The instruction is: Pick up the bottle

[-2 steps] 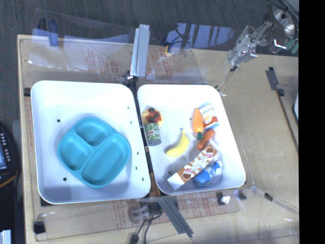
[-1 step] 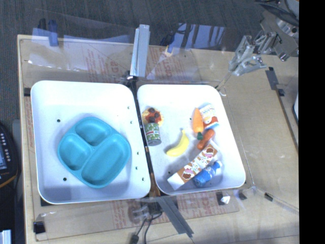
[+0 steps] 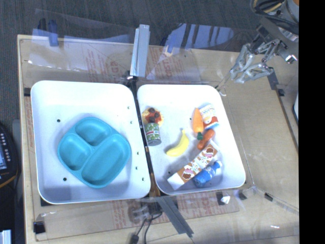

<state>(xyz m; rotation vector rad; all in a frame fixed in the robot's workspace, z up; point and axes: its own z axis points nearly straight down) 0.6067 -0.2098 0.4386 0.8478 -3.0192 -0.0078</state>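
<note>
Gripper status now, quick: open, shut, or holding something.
Gripper: open, holding nothing, poised above the bench beyond the right bin's far right corner, well away from the bottle.

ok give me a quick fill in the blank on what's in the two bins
1. The blue divided plate lies in the ____ bin.
2. The banana in the right bin is coloured ____.
3. The plate has ____ compartments.
4. The hand hangs outside the bins, beyond the right bin's far ____ corner.

Missing words: left; yellow; three; right
</note>
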